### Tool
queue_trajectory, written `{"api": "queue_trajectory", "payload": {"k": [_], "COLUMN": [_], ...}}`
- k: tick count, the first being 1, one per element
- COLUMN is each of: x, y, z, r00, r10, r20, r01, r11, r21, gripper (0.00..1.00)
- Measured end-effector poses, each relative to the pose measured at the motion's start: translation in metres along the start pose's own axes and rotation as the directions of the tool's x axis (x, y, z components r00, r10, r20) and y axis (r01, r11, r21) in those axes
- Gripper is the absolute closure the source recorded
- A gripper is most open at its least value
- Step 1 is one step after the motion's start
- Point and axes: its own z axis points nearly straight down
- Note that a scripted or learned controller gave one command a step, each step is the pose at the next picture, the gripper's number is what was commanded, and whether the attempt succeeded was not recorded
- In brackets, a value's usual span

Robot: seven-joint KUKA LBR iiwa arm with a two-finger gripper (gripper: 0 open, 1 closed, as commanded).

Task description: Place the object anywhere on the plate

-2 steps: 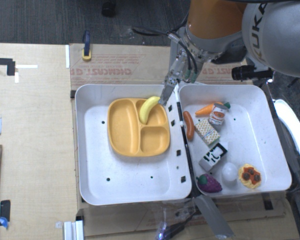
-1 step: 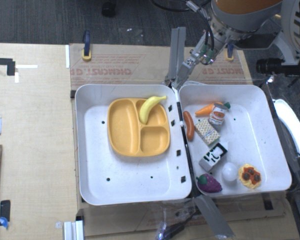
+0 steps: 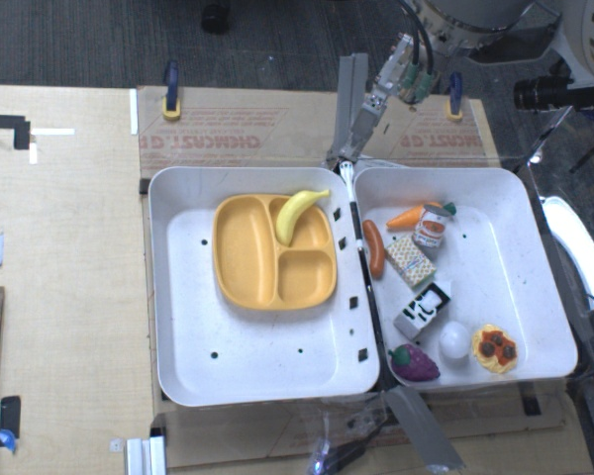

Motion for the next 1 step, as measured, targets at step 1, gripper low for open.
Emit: {"api": "queue_trajectory", "payload": {"k": [1], "x": [-0.0105], "y": [-0.0693], "z": [0.0002], "r00": [0.973], "r10": [0.231], "r20": [-0.002], "r01": [-0.231], "r11": [0.973], "r21": [0.003], "gripper": [0.0]}}
